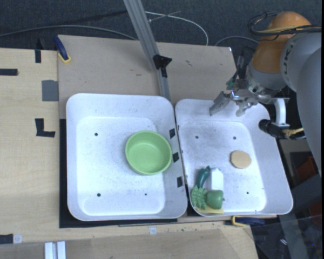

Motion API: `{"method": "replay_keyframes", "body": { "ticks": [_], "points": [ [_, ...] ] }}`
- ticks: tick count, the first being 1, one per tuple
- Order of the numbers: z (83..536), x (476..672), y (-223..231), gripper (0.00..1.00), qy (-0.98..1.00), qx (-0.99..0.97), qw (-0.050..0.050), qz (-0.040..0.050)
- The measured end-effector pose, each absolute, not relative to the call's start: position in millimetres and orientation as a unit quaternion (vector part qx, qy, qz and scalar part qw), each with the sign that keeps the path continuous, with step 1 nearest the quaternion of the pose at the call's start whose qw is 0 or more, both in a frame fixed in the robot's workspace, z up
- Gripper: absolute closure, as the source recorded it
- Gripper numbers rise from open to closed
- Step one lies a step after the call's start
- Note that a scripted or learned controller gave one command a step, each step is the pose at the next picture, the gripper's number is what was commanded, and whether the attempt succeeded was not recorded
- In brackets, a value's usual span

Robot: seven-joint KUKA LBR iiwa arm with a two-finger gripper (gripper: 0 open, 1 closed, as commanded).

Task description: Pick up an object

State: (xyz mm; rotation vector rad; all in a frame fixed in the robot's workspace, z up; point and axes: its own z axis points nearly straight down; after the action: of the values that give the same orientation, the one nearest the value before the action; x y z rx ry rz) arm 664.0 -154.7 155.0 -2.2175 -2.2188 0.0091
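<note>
- Camera view: at the near edge of the right shallow white bin (259, 144) lies a small heap, a green plastic pepper (214, 199) touching a white block (216, 178).
- In the middle, a flat round tan disc (241, 159) lies alone, the easiest target.
- At the far rim, the gripper (229, 106) hovers, jaws apart and holding nothing; it should come down straight over the disc.
- The left bin (86, 139) holds a green bowl (148, 152).

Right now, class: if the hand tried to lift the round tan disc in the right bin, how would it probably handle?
The tan disc looks thin and lies flat, so the hand may struggle to get under its edge. It seems small and probably light. Flat like this, it would likely slide rather than roll.
</note>
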Motion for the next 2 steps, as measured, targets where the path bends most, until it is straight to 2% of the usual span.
{"method": "replay_keyframes", "body": {
  "ticks": [1, 2],
  "points": [
    [109.6, 666.1, -157.2, 0.0, -0.708, -0.707, 0.002, 0.0027],
    [123.2, 667.8, -156.6, 1.0, -0.708, -0.706, 0.0, 0.0013]
  ]
}}
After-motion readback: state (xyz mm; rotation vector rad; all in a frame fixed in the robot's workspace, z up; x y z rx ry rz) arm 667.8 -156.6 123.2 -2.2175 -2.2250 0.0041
